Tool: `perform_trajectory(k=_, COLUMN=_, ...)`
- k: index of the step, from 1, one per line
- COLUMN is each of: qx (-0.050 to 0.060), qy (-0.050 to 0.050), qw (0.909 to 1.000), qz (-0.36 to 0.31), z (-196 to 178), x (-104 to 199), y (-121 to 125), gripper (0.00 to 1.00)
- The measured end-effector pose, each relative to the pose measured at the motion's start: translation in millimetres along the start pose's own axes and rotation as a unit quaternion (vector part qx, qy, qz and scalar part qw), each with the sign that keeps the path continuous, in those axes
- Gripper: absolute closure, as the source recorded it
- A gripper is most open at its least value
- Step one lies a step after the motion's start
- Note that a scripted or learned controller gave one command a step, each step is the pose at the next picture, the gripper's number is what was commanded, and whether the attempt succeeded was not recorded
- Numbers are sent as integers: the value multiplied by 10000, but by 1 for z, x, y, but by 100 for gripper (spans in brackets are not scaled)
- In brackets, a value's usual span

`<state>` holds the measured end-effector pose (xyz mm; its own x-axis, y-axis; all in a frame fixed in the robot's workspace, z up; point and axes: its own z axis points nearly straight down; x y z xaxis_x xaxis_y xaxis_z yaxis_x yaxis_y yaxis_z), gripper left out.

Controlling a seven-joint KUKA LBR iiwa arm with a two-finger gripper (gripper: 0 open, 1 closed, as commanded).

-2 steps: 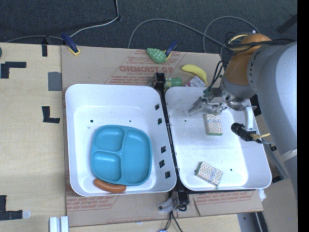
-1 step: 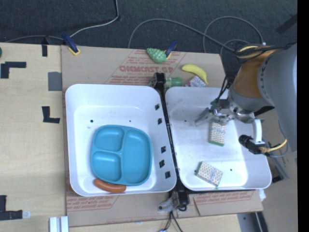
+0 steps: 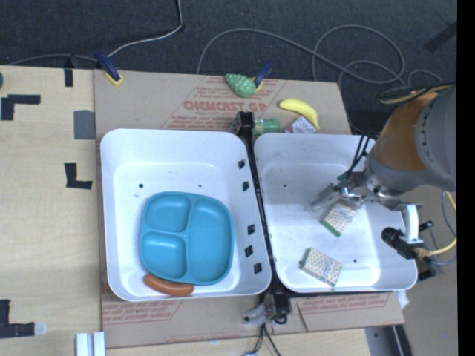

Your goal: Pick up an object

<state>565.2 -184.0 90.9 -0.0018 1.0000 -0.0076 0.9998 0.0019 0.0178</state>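
In the right bin (image 3: 282,154), my gripper (image 3: 340,196) hangs low at the end of the grey arm with its orange band (image 3: 397,136). A small patterned packet (image 3: 339,218) lies tilted directly beneath it, touching or nearly touching the gripper. A second patterned packet (image 3: 320,266) rests flat near the bin's front wall. The left bin (image 3: 126,150) holds a blue divided plate (image 3: 186,236) and an orange sausage (image 3: 169,285) by its front edge.
Behind the bins on the cardboard lie a yellow banana (image 3: 300,111), a green toy (image 3: 240,84) and a small green item (image 3: 267,125). Cables trail across the dark floor at the back. A black clamp (image 3: 401,243) juts from the arm at the right bin's edge.
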Motion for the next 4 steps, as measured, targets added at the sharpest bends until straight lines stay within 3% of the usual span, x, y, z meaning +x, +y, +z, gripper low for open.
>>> perform_trajectory(k=1, qx=-17, qy=-6, qw=10000, qz=1, z=-12, x=-1, y=2, gripper=100)
perform_trajectory(k=2, qx=-21, qy=-6, qw=10000, qz=-1, z=-12, x=0, y=2, gripper=0)
perform_trajectory(k=3, qx=71, qy=29, qw=10000, qz=-8, z=7, x=-27, y=104, gripper=0)
perform_trajectory(k=4, qx=83, qy=37, qw=10000, qz=1, z=5, x=34, y=44, gripper=0)
